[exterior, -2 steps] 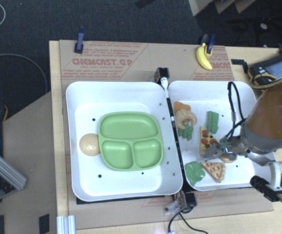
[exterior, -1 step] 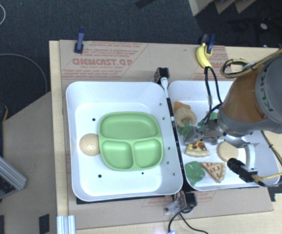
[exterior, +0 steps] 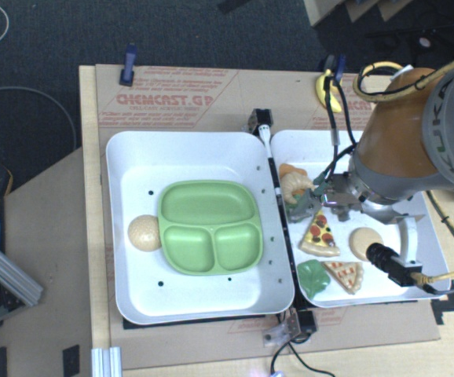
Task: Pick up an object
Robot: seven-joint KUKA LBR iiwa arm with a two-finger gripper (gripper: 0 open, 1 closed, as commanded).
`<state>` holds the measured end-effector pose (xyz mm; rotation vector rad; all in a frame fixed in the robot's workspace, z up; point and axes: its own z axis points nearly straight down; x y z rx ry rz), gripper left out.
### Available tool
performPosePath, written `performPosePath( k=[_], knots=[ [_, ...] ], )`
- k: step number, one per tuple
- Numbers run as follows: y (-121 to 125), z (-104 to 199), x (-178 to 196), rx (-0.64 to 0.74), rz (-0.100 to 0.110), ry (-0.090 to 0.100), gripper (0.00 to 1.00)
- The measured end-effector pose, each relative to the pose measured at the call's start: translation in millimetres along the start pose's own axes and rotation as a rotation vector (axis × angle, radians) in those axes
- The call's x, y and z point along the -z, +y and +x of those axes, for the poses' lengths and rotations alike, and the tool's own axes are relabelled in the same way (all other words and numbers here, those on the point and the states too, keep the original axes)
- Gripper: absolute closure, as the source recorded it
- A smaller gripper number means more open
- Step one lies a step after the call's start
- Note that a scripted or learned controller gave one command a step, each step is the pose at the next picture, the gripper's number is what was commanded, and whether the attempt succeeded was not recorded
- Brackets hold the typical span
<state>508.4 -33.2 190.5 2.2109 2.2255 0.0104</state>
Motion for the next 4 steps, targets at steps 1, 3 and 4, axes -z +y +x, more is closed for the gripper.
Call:
performPosePath(
  k=[1, 3, 4],
  knots=[
    [0, -4, 5, -0.006, 0.005, -0.002, 1.00],
    [-26, 102, 117, 0.000, -0.006, 0.002, 1.00],
    [-25, 74, 249, -0.007, -0.011, 0.000, 1.00]
  ],
)
